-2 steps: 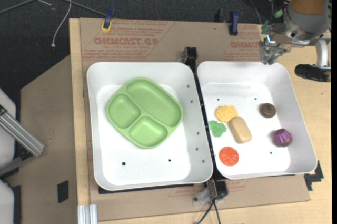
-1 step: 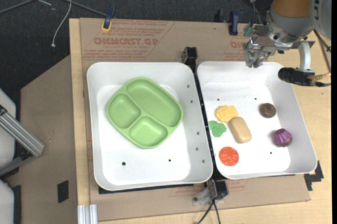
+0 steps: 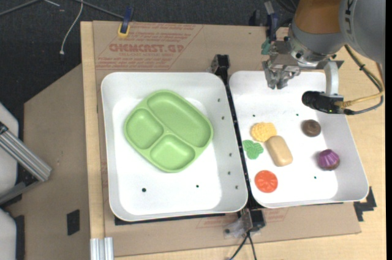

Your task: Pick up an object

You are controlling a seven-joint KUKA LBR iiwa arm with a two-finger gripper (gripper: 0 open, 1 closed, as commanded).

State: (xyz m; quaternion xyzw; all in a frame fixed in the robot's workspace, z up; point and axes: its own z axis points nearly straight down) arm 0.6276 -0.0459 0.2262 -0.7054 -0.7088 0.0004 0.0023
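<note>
Tan oblong bread-like block (image 3: pixel 279 150)

A green divided plate (image 3: pixel 168 130) lies in the left white bin (image 3: pixel 116 155) on cardboard (image 3: pixel 153 44).

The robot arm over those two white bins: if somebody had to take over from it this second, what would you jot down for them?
Gripper: hovering above the far end of the right bin, with nothing between its fingers; open or shut is hard to tell from this angle.

Things: in the right bin, a yellow piece, a green piece, a tan block, an orange-red piece, a brown ball and a purple piece. The left bin holds a green divided plate.

Done: nothing picked up yet.

Left: choose an object, lower onto it, grip and lift.
</note>
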